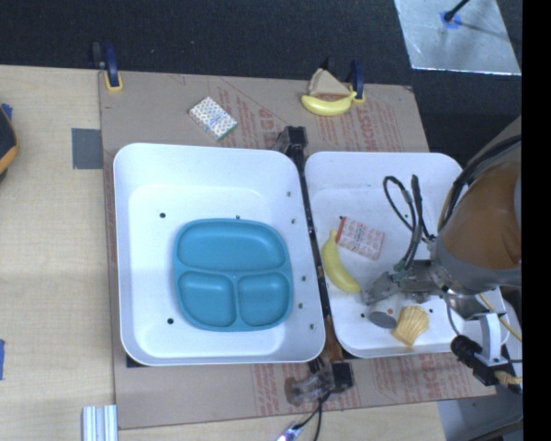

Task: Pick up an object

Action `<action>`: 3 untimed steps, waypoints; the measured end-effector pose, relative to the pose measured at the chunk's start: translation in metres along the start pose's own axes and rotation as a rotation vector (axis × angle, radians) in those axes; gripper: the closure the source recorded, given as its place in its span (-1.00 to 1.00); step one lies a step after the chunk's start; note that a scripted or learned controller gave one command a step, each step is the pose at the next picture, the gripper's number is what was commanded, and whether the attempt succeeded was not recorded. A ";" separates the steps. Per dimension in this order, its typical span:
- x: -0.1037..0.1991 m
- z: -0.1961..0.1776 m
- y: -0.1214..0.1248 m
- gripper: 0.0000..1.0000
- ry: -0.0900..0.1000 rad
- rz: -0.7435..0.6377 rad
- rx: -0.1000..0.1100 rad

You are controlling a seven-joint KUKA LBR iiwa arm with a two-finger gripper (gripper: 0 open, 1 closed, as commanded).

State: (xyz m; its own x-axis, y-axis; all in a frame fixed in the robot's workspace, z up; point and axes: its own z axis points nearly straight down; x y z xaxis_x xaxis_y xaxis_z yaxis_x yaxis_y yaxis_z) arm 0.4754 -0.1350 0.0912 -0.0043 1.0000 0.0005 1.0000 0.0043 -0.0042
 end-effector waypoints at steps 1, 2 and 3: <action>-0.062 -0.104 0.054 -1.00 -0.002 0.001 -0.004; -0.005 -0.019 0.063 -1.00 0.000 -0.002 0.000; 0.001 -0.005 0.008 -1.00 0.000 0.000 0.000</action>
State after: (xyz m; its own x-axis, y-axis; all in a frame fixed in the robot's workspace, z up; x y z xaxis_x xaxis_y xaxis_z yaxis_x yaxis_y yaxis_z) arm 0.4832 -0.1344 0.0961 -0.0046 1.0000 0.0005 1.0000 0.0046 -0.0042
